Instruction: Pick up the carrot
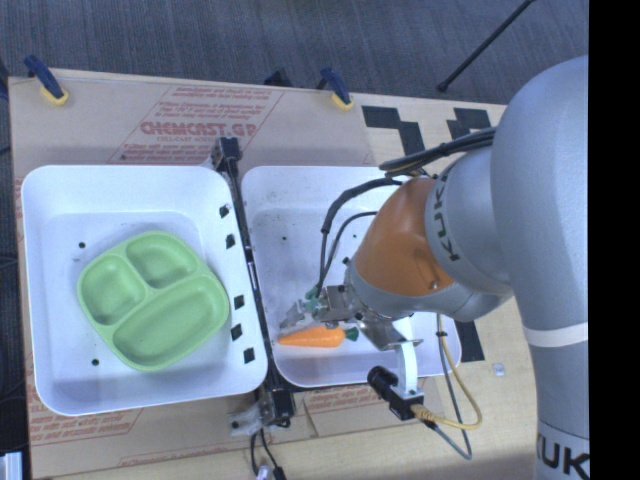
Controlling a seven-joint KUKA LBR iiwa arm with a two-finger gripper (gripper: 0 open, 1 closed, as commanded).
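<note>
While the gripper (318, 313) hangs low, the carrot (311, 338) lies just below it; its grip I cannot tell.

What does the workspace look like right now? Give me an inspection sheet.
Surface: cardboard-covered bench bearing two white bins, left bin and right bin, side by side.
Job's things: carrot lies in the right bin near its front wall, orange, green end towards the arm.
Clutter: green divided plate in the left bin.
Grippers: gripper low in the right bin, just above the carrot in this view; finger state cannot be told.
Cables: black cables looping over the wrist; yellow cable at the front edge.
Surroundings: blue clamps on the bench's far edge; grey carpet beyond.
</note>
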